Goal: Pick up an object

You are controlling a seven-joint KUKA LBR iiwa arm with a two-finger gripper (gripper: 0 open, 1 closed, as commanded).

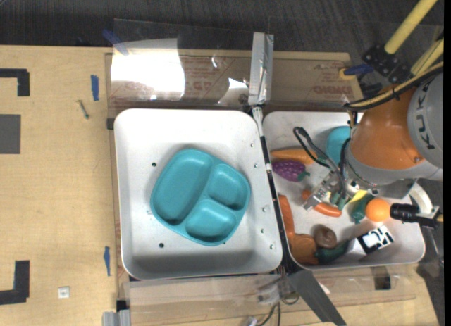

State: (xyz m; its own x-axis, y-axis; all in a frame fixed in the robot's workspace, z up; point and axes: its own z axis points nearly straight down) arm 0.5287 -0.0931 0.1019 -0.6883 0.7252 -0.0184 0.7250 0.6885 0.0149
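Holding toy food point(328, 209): right bin point(416, 251)

— What does the bench point(56, 177) carry?
— Two shallow white bins side by side: the left bin point(134, 141) mid-bench, the right bin point(409, 247) toward the right edge.
— Anything else on it?
— Clear sheeting point(176, 78), probably plastic, along the far edge, and black marks point(17, 82) near the left edge.

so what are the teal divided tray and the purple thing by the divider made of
Teal divided tray: looks like moulded plastic, matte to satin, with one even colour, rounded compartment edges and soft highlights. Purple thing: probably plastic or rubbery toy fruit, its bumpy surface suggesting grapes; too small to be sure.
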